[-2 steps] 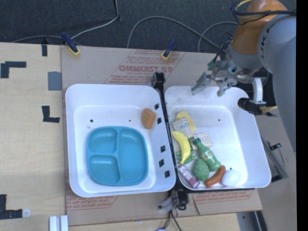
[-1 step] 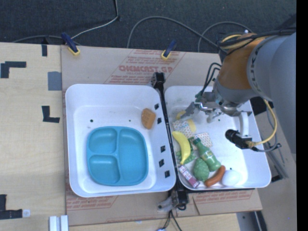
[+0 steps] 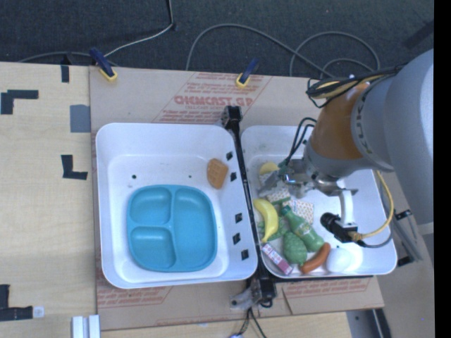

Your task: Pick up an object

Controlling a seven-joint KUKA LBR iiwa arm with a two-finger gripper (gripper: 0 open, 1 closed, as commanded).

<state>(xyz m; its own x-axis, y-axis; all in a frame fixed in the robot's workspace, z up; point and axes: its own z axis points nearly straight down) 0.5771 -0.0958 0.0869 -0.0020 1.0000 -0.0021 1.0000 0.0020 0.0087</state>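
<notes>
Two white bins sit on my bench: the left bin [image 3: 113, 189] holds one blue tray [image 3: 172, 228] and one tan biscuit [image 3: 217, 172]. My gripper [image 3: 280, 182] reaches into the right bin [image 3: 377, 255], over one banana [image 3: 267, 217], green toys [image 3: 299, 234], one sausage [image 3: 314, 258] and one white egg [image 3: 344, 258]. My wrist hides the gripper's state, so I cannot tell it.

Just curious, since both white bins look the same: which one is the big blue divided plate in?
The blue divided plastic plate lies in the left white bin, with a small brown item. The right white bin holds the toy food pile.
</notes>
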